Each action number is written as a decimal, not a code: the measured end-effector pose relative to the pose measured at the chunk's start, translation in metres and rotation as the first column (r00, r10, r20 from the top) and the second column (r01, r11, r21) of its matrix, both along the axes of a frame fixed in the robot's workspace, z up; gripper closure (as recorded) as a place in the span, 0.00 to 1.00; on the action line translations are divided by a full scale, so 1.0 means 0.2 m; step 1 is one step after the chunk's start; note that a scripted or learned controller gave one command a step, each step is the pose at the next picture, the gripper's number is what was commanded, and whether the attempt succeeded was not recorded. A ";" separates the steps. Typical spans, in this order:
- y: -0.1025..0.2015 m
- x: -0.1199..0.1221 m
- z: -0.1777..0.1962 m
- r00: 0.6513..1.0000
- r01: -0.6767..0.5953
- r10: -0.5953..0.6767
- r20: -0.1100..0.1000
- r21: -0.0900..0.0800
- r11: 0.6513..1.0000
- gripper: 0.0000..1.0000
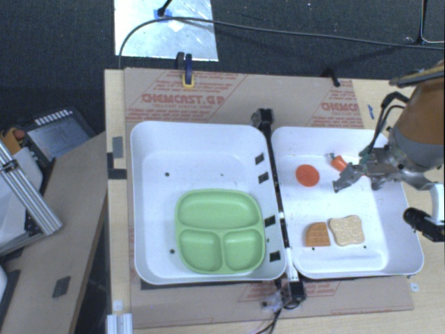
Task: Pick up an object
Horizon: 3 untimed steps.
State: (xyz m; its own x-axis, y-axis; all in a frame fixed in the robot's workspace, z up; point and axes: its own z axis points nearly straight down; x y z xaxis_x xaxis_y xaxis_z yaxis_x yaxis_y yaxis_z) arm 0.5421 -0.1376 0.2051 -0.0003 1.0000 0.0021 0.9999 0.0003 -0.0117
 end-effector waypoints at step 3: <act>0.00 0.07 -0.44 1.000 -0.002 0.002 0.009 -0.001 1.000 0.00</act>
